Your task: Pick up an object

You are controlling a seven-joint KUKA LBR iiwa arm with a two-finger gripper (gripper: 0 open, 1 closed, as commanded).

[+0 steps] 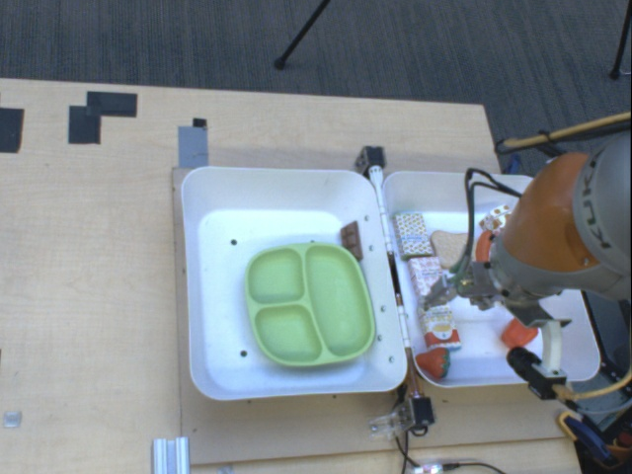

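My gripper (450, 290) is low in the right bin (583, 363), over its left half, with the arm's orange band (553, 227) above it. Just left of it lies a pinkish patterned packet (426, 276). A small white and red carton (441, 330) lies right below the gripper, and a strawberry (433, 363) sits at the bin's front left corner. Further back are a patterned packet (412, 233) and a tan piece (449, 245). A red-orange item (517, 335) lies to the right, partly under the arm. Nothing shows as held.
The left bin (212, 265) holds a green three-part plate (311, 304) and a small brown item (351, 235) near its back right. A divider rail (388, 255) separates the bins. Cables and a connector (415, 413) lie at the bench's front edge.
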